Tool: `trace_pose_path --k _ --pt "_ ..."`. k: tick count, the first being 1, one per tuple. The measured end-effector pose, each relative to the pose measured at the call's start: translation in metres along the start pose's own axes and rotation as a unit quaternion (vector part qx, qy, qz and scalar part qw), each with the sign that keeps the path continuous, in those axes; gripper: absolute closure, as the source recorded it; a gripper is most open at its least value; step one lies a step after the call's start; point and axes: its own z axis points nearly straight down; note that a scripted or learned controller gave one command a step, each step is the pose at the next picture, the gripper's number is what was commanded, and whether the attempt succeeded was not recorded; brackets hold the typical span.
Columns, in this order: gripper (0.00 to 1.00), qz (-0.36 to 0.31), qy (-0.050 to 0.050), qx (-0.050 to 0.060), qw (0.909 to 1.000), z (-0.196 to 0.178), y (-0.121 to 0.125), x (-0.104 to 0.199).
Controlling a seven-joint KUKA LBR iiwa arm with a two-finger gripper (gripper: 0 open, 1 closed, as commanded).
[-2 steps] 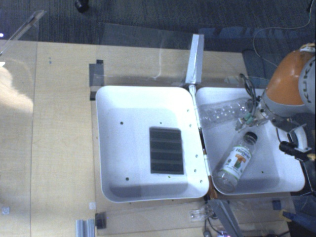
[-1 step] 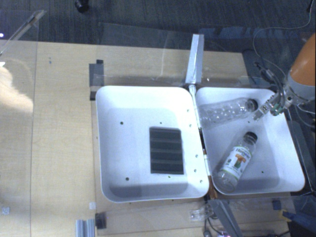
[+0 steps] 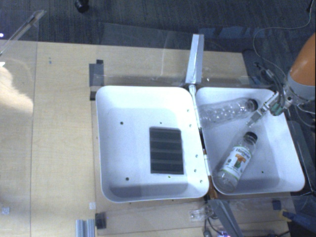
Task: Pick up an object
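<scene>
With the gripper (image 3: 260, 113) hanging over the far side of the right bin (image 3: 291, 174), jaws slightly parted and gripping nothing, both bottles, the clear one (image 3: 224, 111) lying far-left and the labelled one (image 3: 238, 161) slanting nearer, could roll off smooth closing fingers.

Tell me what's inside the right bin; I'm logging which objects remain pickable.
The right bin holds a labelled bottle lying diagonally and a clear plastic bottle near its back wall. Whatever lies under them is covered.
</scene>
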Motion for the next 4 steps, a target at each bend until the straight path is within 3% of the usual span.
trace_pose_path --k 1,2,3,4 --pt "0.00 0.042 0.002 0.009 0.9991 0.072 0.033 -0.041" --pt "0.00 0.003 -0.012 0.012 0.9999 0.078 0.043 -0.020" --pt "0.00 0.046 -0.001 0.000 0.9990 0.082 -0.023 0.025" --pt "1.00 0.044 -0.003 -0.001 0.9990 0.071 -0.022 0.024"
